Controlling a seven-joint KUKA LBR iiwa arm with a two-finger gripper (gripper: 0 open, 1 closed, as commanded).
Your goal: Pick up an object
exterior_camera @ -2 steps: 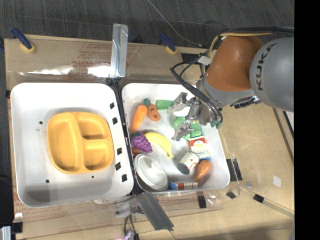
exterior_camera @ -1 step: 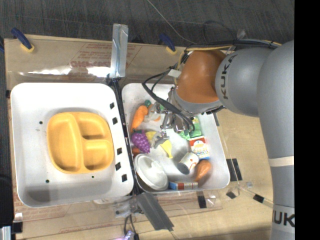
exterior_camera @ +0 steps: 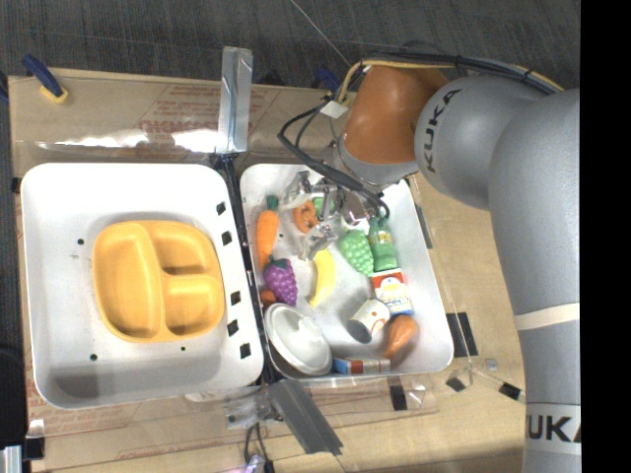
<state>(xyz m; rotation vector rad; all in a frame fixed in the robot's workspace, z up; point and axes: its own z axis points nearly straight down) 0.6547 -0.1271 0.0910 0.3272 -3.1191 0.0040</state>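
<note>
My gripper (exterior_camera: 330, 208) reaches down into the back of the right bin (exterior_camera: 430, 274), just under the orange band of the arm. It hangs over a small orange item (exterior_camera: 309, 215) and beside a green bumpy toy (exterior_camera: 356, 252). Around it lie a carrot (exterior_camera: 267, 235), purple grapes (exterior_camera: 280, 282), a banana (exterior_camera: 323, 274) and a green carton (exterior_camera: 383, 244). The fingertips are lost among the metal parts and the toys.
The left bin (exterior_camera: 49, 264) holds a yellow divided tray (exterior_camera: 158, 279). At the front of the right bin sit a silver bowl (exterior_camera: 296, 338), a white cup (exterior_camera: 369, 320), a red-and-white carton (exterior_camera: 393, 290) and a brown toy (exterior_camera: 400, 335).
</note>
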